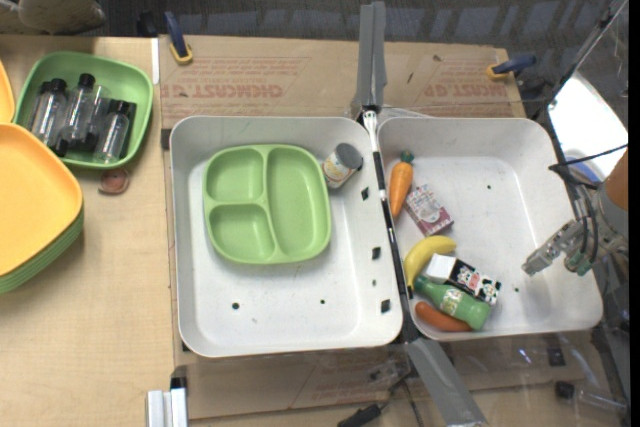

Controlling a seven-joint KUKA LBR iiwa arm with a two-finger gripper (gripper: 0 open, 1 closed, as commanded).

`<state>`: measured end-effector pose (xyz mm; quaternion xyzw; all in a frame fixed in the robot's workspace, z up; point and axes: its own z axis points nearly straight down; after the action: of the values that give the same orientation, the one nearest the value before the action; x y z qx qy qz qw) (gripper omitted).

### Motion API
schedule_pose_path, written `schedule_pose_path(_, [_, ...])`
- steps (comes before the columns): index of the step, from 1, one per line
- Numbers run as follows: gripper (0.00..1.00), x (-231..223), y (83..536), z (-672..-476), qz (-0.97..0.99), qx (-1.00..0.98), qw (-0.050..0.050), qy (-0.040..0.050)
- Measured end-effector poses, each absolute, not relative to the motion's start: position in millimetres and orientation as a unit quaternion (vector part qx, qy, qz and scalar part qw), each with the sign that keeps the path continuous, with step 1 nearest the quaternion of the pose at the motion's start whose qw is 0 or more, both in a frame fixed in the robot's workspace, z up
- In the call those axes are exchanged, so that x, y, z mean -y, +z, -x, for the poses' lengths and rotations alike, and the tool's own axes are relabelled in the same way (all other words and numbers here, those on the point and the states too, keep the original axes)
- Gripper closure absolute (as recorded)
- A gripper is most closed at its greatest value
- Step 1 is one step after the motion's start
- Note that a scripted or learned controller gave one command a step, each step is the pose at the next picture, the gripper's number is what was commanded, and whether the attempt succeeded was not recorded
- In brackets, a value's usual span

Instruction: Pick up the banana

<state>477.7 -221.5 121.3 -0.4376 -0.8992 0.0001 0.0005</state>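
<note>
The yellow banana (424, 254) lies curved in the right bin (520, 140), against its left wall. A black and white box (462, 277) rests on the banana's lower end, and a green bottle (455, 302) lies just below that. My gripper (560, 263) hangs low over the right bin's right side, well to the right of the banana and apart from it. Its fingers are spread open with nothing between them.
An orange carrot (399, 185) and a pink carton (428, 209) lie above the banana. A small orange-red item (437, 318) sits in the bin's lower left corner. The left bin (190, 245) holds a green divided plate (267, 204) and a small can (343, 163).
</note>
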Motion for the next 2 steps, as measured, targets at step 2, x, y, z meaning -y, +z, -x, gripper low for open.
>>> schedule_pose_path(2, [1.00, 174, 135, -505.1, 0.674, 0.739, 0.001, 0.0013])
